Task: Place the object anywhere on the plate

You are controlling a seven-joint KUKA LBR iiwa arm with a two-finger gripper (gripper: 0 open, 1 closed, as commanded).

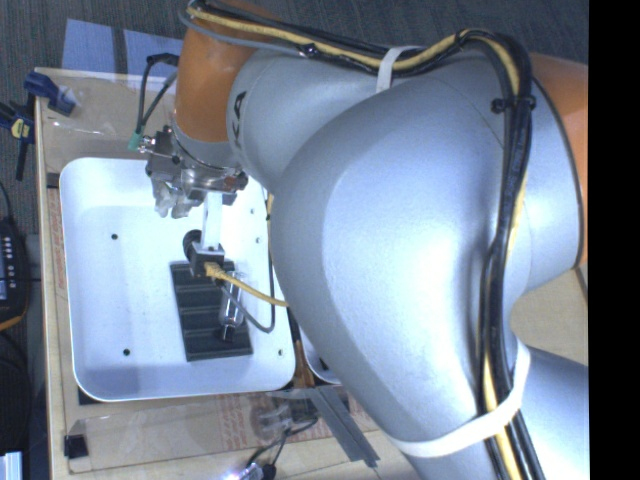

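A black ridged rectangular object [203,315] lies flat in the left white bin [105,298], toward its near right part. A small shiny metal piece [231,313] rests on the object's right side; what it is I cannot tell. My gripper [172,200] hangs over the bin's far middle, a short way beyond the black object's far end and apart from it. The grey arm [400,228] with its orange band [205,78] hides the right bin almost entirely.
The left bin's floor to the left of the black object is bare white. A sliver of white rim [313,368] peeks out under the arm at the lower right. Clamps and small hardware [50,93] sit on the bench at the far left.
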